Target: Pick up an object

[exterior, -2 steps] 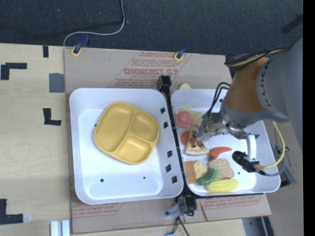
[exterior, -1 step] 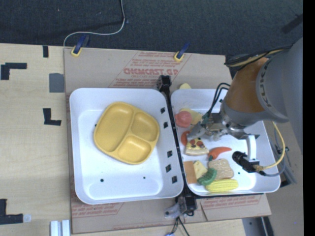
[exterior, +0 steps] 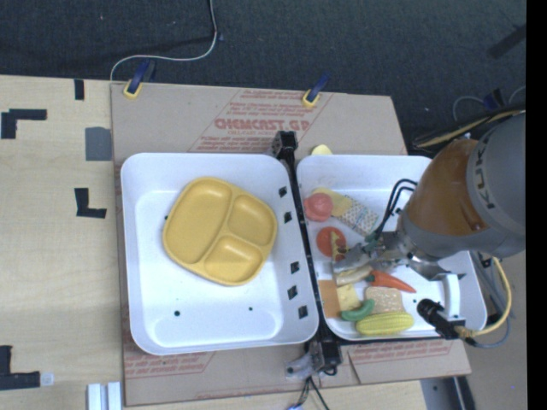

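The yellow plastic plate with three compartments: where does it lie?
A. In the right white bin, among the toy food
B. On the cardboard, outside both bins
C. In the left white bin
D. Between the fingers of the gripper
C. The yellow plastic plate with three compartments lies flat on the floor of the left white bin, apart from the toy food pieces, which are in the right white bin.

Wooden bench (exterior: 51, 254) bears cardboard sheet (exterior: 248, 122); two white bins (exterior: 141, 254) side by side.

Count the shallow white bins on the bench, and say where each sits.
2. The left bin holds a yellow divided plate; the right bin, touching its side, holds small toy foods under the arm.
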Robot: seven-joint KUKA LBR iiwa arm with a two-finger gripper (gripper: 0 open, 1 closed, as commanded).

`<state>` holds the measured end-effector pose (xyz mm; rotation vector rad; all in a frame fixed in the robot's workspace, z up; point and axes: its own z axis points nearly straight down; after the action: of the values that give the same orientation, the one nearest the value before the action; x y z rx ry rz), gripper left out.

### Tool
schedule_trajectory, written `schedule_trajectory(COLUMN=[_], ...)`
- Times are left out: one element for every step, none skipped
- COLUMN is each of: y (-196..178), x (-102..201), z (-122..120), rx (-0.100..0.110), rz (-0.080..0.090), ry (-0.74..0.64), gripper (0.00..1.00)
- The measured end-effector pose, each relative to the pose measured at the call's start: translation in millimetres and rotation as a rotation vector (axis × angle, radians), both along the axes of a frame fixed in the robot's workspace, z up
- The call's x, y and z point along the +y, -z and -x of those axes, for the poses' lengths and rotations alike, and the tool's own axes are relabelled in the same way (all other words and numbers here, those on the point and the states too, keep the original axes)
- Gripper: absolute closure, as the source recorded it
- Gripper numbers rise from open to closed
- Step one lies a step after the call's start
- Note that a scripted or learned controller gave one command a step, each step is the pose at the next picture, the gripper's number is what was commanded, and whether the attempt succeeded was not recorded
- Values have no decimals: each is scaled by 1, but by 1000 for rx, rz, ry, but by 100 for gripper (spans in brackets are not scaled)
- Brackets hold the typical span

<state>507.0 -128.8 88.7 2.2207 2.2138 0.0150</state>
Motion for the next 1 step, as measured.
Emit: schedule_trajectory(y=[-22], x=[31], z=[-64], rx=[6], rz=[2], ry=[-9], gripper=[0])
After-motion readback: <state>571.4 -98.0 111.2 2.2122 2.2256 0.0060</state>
